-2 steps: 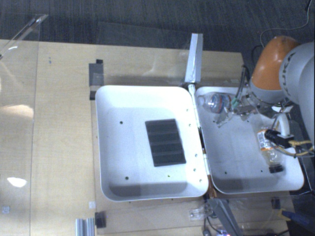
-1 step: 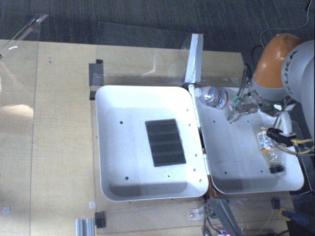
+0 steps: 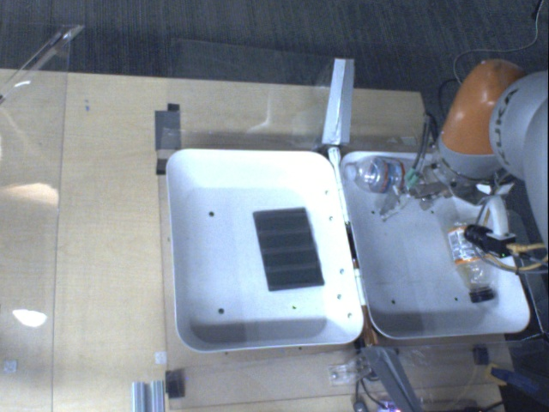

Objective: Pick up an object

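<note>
Bottle lies near the right bin's right edge, loads of open floor to its left. Gripper is near the top-left corner; can't tell its state. Dark slab sits mid left bin.

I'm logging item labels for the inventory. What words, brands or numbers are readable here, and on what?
No text can be read.
Small clear plastic bottle in the right white bin: label too blurred.
Ribbed black rectangular block in the left white bin: no marking visible.
</note>
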Motion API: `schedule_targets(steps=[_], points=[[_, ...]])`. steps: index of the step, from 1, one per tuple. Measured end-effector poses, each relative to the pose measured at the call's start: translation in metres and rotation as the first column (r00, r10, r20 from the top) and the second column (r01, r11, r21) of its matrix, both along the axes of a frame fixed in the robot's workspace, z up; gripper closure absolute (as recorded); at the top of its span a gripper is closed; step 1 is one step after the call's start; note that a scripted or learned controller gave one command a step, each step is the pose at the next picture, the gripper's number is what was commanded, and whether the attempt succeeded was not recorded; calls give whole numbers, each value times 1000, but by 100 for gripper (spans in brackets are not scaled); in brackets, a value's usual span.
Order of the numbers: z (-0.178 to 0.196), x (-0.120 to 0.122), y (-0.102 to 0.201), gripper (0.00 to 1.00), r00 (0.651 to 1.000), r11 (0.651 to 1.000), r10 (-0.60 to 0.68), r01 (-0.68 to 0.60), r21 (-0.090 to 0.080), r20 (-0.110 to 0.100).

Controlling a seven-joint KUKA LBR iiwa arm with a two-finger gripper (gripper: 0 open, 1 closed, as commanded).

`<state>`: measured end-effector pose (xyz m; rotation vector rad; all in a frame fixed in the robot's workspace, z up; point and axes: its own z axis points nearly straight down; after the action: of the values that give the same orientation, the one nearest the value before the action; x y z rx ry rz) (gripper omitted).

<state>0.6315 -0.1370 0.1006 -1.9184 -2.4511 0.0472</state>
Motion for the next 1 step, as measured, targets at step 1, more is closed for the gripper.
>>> schedule_targets(steps=[1], points=[[-18,17,-29,0,931,931,363,-361,56,-41]])
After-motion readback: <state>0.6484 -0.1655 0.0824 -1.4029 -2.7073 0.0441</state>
